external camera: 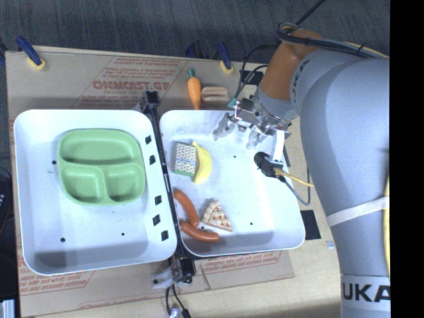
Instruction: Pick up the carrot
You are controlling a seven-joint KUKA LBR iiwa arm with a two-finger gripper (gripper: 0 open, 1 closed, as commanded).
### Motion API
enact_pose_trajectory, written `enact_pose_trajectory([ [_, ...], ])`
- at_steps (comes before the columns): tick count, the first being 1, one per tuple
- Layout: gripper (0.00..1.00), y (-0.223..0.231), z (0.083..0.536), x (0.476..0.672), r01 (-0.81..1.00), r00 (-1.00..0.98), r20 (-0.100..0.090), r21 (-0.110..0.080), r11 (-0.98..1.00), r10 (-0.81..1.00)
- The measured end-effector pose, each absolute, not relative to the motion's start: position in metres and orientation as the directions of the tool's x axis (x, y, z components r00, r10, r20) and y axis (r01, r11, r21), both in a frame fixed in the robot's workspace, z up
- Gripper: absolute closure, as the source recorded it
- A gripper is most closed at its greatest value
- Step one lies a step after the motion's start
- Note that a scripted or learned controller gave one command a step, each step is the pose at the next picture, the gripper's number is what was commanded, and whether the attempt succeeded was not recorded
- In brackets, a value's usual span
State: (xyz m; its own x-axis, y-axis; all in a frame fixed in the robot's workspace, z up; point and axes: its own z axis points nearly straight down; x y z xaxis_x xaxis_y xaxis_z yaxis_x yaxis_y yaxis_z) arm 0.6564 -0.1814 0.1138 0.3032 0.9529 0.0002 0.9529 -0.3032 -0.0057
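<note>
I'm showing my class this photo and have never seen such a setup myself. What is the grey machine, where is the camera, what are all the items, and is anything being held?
The camera looks down at a slant on a bench. The grey arm reaching in from the right is a robot; its gripper hovers over the right bin, holding nothing. The left bin holds a green divided tray. The right bin holds toy food: a banana, a patterned block, two sausages and a waffle wedge. The carrot lies outside, behind the bins, beside a tan block.
</note>
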Motion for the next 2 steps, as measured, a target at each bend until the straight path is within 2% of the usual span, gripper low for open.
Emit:
enact_pose_trajectory([
  [1, 0.00, -0.160, 0.102, 0.656, 0.998, 0.060, 0.001, -0.005, -0.060, 0.998],
  [2, 0.00, -0.157, 0.135, 0.657, 0.998, 0.065, 0.000, -0.002, -0.065, 0.998],
])
